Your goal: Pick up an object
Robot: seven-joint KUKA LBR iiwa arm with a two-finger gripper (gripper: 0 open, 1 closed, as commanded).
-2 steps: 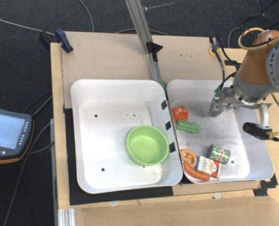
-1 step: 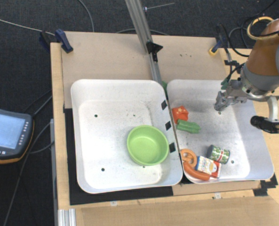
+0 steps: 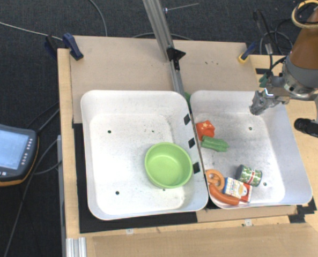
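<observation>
Green bowl (image 3: pixel 168 165) in left bin (image 3: pixel 94 111); arm (image 3: pixel 308 52) over right bin (image 3: pixel 287 143).

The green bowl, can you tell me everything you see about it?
The green bowl is round, light lime green, and looks like smooth plastic. It sits upright with its open mouth facing up, and nothing can be seen inside it. It rests on the floor of the left white bin, in the near right part, close to the wall shared with the right bin. Whether its rim touches that wall is hard to tell. The gripper is far off, over the other bin.
</observation>
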